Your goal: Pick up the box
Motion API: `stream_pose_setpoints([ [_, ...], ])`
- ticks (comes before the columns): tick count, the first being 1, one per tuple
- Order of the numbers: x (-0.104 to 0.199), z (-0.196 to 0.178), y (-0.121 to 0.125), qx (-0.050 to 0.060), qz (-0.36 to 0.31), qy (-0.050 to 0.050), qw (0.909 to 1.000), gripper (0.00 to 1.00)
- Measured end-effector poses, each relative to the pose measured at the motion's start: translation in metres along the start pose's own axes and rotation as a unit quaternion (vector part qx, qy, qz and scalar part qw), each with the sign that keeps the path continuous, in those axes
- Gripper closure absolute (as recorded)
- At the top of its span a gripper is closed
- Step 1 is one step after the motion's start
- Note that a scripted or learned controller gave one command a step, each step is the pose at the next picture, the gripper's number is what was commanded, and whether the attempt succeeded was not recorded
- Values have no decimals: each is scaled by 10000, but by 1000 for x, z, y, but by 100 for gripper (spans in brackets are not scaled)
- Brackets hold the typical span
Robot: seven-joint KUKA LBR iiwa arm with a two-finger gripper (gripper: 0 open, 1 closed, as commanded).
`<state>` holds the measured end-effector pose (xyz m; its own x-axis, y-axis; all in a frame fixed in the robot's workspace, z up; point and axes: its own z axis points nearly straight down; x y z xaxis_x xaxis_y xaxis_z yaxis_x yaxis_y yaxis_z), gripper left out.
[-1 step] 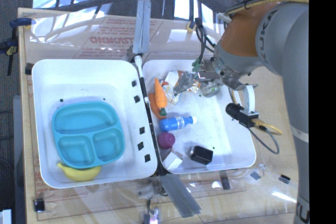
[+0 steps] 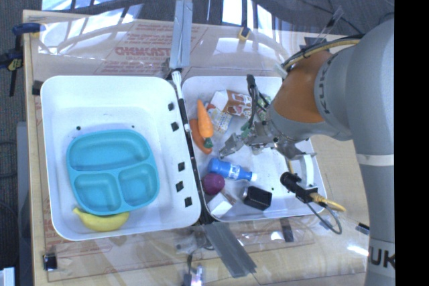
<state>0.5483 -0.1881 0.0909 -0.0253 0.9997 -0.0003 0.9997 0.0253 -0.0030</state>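
Arm [image 2: 335,97] comes in from the right and covers approx. the right third of the right bin [image 2: 228,82], so that bin's far side and whatever lies under it are hidden. Claw [image 2: 240,138] hangs low over the bin's middle, w/ nothing visibly in it; metal parts overlap there and I can't tell if it's open or closed.

Box [image 2: 257,197], small and black, lies near the right bin's front wall, apart from the claw. Blue bottle [image 2: 228,169] w/ white cap lies between box and claw. A purple ball [image 2: 213,183] sits just left of the box. Below the ball is a white piece [image 2: 220,207], too small to ID. Carrot [image 2: 203,120] lies along the bin's left wall. Brown-and-white pack [image 2: 231,102] at the back is partly hidden by the claw and its print is unreadable.

Left bin [image 2: 100,87] holds a blue divided tray [image 2: 110,167]. Banana [image 2: 100,220] touches the tray's front edge, partly tucked under it. Glare from a clear sheet blurs the back of the worktop [image 2: 134,50].
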Motion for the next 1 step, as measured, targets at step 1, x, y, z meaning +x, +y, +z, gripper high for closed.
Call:
stream_pose_setpoints([
  [1, -23, -1, 74, -6, -261, 1, 9997, 0],
])
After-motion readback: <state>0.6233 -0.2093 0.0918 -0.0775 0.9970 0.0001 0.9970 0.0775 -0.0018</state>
